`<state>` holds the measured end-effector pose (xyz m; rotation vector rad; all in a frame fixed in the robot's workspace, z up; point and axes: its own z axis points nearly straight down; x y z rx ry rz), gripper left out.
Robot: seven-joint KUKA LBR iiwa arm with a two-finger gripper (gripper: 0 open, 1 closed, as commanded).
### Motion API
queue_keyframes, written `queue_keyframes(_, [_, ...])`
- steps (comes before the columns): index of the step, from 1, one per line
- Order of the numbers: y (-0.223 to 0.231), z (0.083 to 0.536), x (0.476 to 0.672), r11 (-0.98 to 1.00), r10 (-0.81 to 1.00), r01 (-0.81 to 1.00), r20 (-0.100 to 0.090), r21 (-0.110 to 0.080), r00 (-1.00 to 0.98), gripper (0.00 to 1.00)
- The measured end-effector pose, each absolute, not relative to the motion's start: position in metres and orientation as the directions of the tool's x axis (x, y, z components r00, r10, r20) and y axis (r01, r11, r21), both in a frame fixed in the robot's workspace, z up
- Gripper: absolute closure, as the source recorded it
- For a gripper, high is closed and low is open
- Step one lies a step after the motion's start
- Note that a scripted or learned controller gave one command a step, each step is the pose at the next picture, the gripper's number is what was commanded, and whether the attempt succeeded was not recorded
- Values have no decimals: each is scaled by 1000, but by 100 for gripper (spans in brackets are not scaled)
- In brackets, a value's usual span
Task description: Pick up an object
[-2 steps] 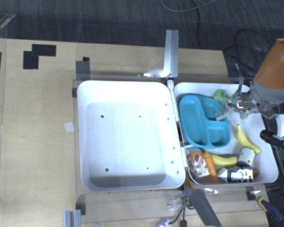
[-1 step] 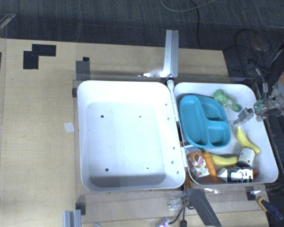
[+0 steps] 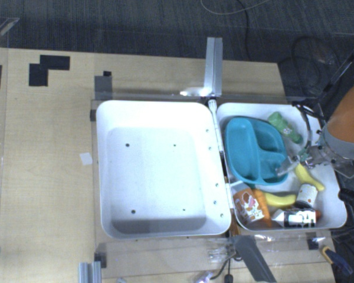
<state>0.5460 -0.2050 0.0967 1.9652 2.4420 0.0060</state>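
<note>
— Dark carpet is showing beyond the pale wooden tabletop, right? Where is the open room lying?

— Well to the left of the tool, the left bin is sitting bare, its walls running all round a wide flat floor. The right bin, where the tool is hanging, is crowded almost to its rim.

— And the tool itself?

— It is reaching in from the right, low over the bin, at the right edge of a blue divided tray. Whether it is gripping anything I cannot tell; its tip is too small and blurred.

— What is lying nearby?

— A yellow banana is lying just beside the tool, toward the near wall, curving and bright. Another banana is lying further toward that wall, beside an orange packet and a dark bottle. A green object is sitting beyond the tool, by the far wall.
</note>
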Motion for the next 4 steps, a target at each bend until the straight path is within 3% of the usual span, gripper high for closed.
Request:
queue_keyframes(1, [-172, 90, 610, 307, 952, 952, -5, -9, -307, 0])
queue_keyframes(2, [-162, 104, 594, 123, 992, 992, -1, 3, -123, 0])
queue_keyframes(4, [-162, 141, 610, 230, 973, 973, -2, 3, -230, 0])
